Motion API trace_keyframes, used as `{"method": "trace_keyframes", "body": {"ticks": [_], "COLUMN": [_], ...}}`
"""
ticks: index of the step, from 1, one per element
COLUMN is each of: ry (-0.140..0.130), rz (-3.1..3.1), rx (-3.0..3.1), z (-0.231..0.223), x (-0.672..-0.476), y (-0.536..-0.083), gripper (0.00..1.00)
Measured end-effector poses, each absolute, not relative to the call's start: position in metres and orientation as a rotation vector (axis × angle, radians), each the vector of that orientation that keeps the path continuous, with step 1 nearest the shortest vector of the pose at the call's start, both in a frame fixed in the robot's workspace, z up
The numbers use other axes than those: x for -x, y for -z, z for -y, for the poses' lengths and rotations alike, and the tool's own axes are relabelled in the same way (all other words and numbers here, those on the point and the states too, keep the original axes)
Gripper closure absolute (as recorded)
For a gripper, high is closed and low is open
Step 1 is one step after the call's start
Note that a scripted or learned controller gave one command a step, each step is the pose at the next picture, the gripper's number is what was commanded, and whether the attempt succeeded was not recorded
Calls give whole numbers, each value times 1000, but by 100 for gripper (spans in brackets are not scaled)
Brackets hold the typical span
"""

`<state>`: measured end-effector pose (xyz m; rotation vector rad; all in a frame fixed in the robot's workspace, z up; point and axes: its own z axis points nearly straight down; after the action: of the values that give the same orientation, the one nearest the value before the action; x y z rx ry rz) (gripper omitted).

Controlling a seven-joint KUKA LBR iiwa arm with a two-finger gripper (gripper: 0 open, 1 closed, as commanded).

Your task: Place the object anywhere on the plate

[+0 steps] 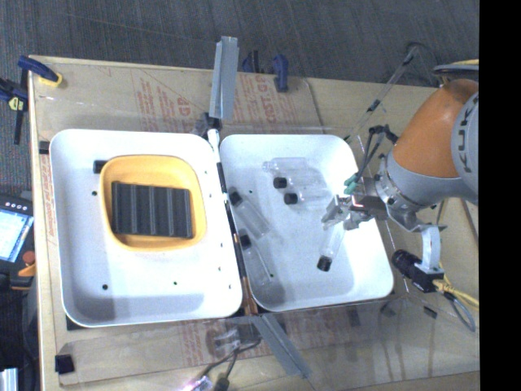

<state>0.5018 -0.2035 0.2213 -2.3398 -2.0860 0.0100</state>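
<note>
The tool [346, 213] is small and blurred, so its grip cannot be read. Clear vials [295, 177] in the right bin [370, 279] blend into the white. The arm [440, 145] is cut off at the right.

my arm [440, 149]: grey, orange band | bins [73, 283]: white | plate [152, 200]: yellow rim, dark ribbed centre | tubes [330, 247]: clear, black caps | worktop [122, 96]: tan, red print

A brown wooden bench [146, 96] carries two shallow white bins, left bin [73, 283] touching right bin [366, 279]
</note>
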Motion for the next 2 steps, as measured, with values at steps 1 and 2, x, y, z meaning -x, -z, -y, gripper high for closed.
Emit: {"method": "trace_keyframes", "body": {"ticks": [1, 2], "ry": [-4, -4], "rz": [2193, 2307], "rx": [2241, 2125], "z": [161, 86], "x": [-534, -556], "y": [-202, -191], "gripper": [100, 100]}}
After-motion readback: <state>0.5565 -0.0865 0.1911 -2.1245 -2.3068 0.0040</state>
